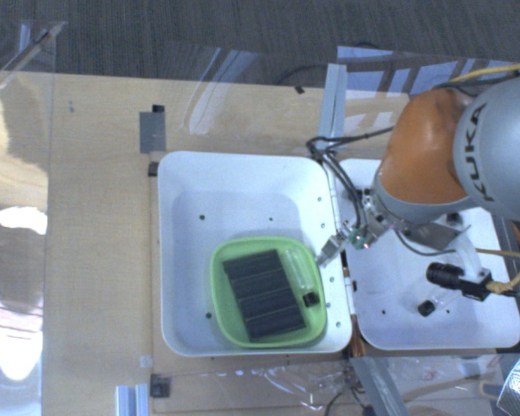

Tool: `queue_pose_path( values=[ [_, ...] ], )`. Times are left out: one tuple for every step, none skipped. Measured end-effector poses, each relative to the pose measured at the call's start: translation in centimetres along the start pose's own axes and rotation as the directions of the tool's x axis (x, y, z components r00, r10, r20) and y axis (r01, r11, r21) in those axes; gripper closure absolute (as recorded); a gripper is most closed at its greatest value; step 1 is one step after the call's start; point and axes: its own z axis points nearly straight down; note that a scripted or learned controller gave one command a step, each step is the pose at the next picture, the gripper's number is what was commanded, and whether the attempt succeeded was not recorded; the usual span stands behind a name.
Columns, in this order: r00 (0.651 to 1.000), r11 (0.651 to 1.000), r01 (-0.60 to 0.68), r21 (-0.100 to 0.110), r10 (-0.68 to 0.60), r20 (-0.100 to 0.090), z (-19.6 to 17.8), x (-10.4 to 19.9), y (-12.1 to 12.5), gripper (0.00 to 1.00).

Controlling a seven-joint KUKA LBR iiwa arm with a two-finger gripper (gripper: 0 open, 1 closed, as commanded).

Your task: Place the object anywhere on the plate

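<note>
**Dark slab on the green plate, arm over the divide**

From my remote seat I saw the green plate (222,267) lying in the left bin (243,180), toward its near right corner. A dark ribbed rectangular object (263,295) lay flat on the plate, covering most of its middle, set at a slight slant. A small black piece (310,299) sat just beside that slab's right edge, also on the plate.

The arm (468,159) hung over the right bin (451,328), its orange band and grey body hiding much of that bin's far half. The tool (334,248) reached across the rim between the two bins, its tip just beside the plate's upper right edge. I could not tell how the tool was set; it was too small and cluttered with cables.

In the right bin, a black cylindrical part (455,278) with a yellow cable sat under the arm, and a small dark item (426,307) lay near it on the bin floor. Cables (334,159) trailed over the tabletop (95,232) behind the bins.
</note>
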Motion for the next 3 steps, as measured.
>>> queue_pose_path(
  values=[
    [1.000, 1.000, 0.006, -0.004, -0.006, 0.004, -14.4, -3.0, -4.1, 0.00],
    [1.000, 1.000, 0.014, -0.011, -0.014, 0.011, -15.6, -3.1, -3.8, 1.00],
    [0.998, 0.998, -0.062, 0.002, 0.062, -0.002, -3.2, 1.9, -2.2, 1.00]
  ],
)
